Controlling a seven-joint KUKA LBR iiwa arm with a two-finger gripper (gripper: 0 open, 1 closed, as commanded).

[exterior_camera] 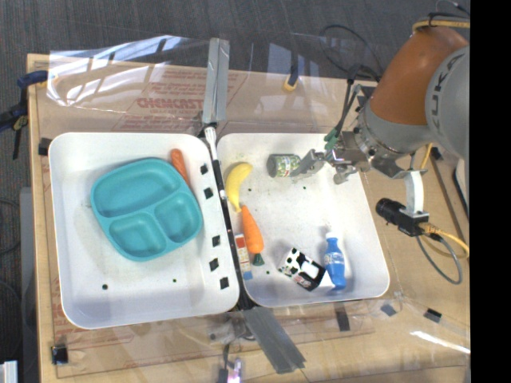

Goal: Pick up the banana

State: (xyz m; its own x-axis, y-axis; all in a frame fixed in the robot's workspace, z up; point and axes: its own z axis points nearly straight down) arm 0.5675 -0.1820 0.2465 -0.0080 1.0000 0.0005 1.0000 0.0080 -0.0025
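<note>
**Gripper hangs short of the banana, nothing in its grasp**

The right bin (363, 214) serves as the landmark here. Largest in view is the arm (415, 78), reaching over that bin's far right corner. The left bin (68, 238) sits touching the right bin's left wall and carries a teal divided plate (144, 207), with a small orange carrot (179, 164) just beyond the plate.

Inside the right bin, the banana (236, 182) lies against the left wall in the far left part, its length running roughly along that wall. A second carrot (252, 230) lies just on its near side, almost touching the banana's lower tip. A blue bottle (334, 263) and a black-and-white toy (302, 268) rest near the bin's front right. A small greenish can (283, 165) lies between the banana and the gripper (329, 164).

The gripper's fingers look spread, with nothing between them, right beside the can.

To do the reach well, I judge the gripper should pass over the can, turn so its fingers straddle the banana's narrow width, and descend at mid-length, clear of the wall and carrot.
</note>
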